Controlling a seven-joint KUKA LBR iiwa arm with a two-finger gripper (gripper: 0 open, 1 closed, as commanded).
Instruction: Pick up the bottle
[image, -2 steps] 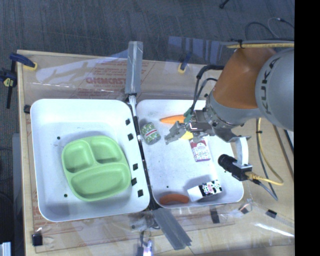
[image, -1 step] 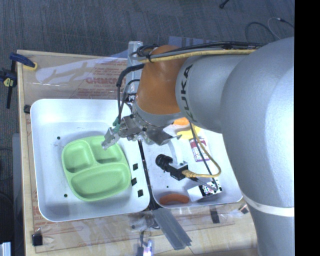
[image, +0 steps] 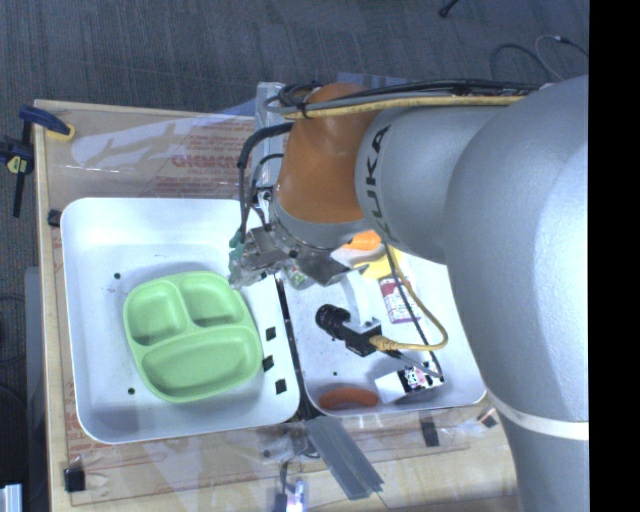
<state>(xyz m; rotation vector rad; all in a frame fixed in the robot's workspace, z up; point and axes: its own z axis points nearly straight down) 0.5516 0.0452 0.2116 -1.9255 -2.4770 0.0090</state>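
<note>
The grey arm (image: 480, 200) reached in from the right, its orange band (image: 325, 160) over the divide between the bins and the gripper (image: 262, 262) low at the left bin's (image: 90, 240) right rim. "KUKA" ran partly readable along the arm. The bottle (image: 396, 300), label unreadable, lay in the right bin (image: 460, 395) by a yellow cable (image: 425, 330)
</note>
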